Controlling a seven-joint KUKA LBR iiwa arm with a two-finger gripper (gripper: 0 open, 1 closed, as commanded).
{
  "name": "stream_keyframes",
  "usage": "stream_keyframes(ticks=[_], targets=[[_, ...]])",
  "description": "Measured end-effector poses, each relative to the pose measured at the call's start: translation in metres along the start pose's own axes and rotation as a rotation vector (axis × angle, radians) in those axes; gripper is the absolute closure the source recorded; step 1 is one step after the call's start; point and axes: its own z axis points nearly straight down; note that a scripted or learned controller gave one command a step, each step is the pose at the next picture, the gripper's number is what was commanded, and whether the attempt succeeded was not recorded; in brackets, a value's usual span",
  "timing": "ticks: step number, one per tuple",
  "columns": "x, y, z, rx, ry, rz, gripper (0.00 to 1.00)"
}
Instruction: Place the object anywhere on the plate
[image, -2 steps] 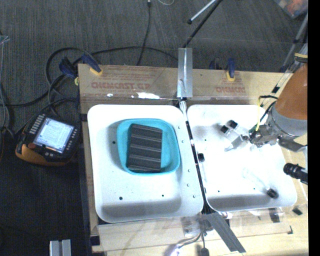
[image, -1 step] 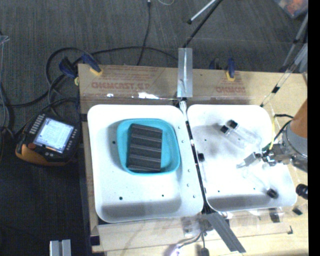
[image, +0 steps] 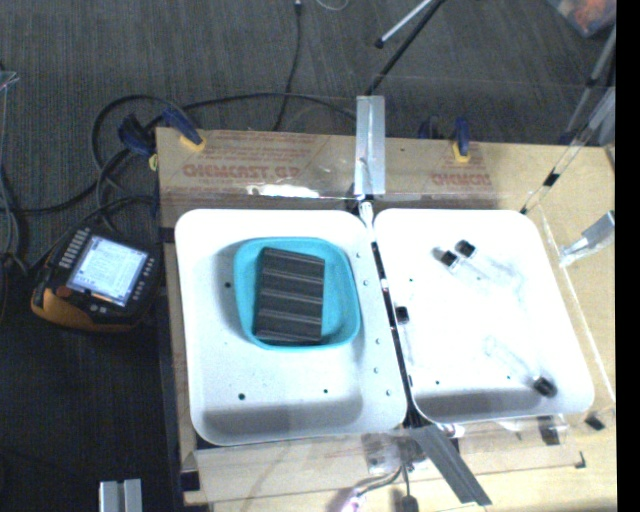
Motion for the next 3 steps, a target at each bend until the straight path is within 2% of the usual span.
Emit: stream_keyframes(ticks=[1, 2, 3], targets=[[0.002, -0.002, 0.142, 0.005, 0.004, 0.036, 0.00], [0.036, 0.002, 0.278, 0.008, 0.006, 0.183, 0.00], [0.008, 0.050, 0.099, 0.005, 0.000, 0.271, 0.00]])
